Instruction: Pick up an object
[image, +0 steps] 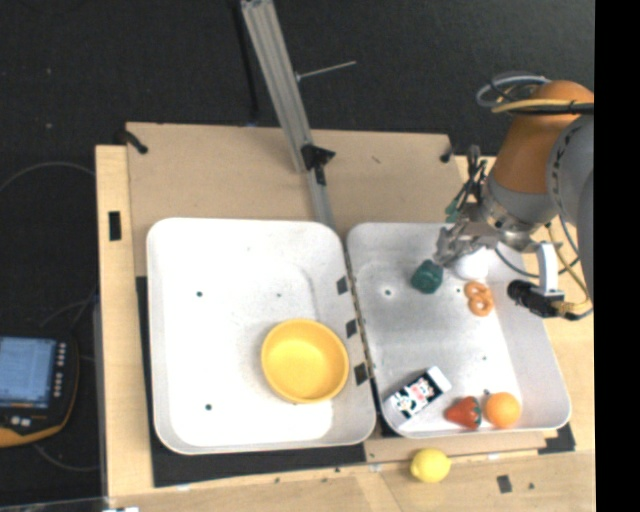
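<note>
Just unreadable print on black-and-white box (419, 391), gripper (452, 247) well apart

A single fixed camera looks down from above at a slant, far enough back to take in the whole counter (200, 180), both white bins (230, 260) side by side, and dark floor beyond the counter's far and left edges. The counter's near edge runs along the bottom of the view and its far edge lies toward the top. The arm (535, 150) enters from the right side.
</note>
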